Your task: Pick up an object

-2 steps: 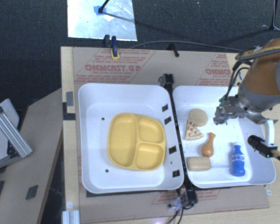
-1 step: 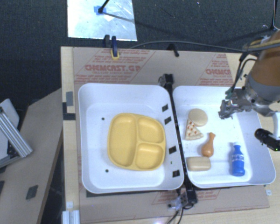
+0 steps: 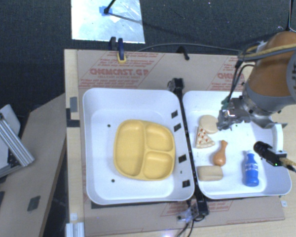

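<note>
A single camera was fixed above the bench (image 3: 138, 65) and looked down at a slant, far enough off to take in both white bins whole. The left bin (image 3: 96, 132) sat mid-frame and the right bin (image 3: 281, 181) ran toward the right edge, where the arm (image 3: 276, 73) reached in. The bench's far edge lay toward the top, with dark floor beyond.
</note>
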`<state>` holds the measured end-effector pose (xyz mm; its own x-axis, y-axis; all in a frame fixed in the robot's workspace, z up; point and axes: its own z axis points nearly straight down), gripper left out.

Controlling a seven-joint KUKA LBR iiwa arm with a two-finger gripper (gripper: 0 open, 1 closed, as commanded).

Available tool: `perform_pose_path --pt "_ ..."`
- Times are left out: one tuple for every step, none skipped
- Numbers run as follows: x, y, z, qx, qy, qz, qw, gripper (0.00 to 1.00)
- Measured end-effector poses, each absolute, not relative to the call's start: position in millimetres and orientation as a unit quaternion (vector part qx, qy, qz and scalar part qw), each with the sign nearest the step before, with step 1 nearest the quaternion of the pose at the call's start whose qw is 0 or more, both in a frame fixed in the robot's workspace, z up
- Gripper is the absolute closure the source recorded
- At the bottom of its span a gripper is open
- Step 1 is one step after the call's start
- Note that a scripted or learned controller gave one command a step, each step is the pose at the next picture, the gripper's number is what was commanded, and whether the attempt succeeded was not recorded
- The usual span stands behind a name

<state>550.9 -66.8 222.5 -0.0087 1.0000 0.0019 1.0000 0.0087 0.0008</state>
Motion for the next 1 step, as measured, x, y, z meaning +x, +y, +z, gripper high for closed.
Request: perform_pose_path --pt "541.7 -14.5 233.3 -0.704 -0.711 -0.0012 0.000 1.00"
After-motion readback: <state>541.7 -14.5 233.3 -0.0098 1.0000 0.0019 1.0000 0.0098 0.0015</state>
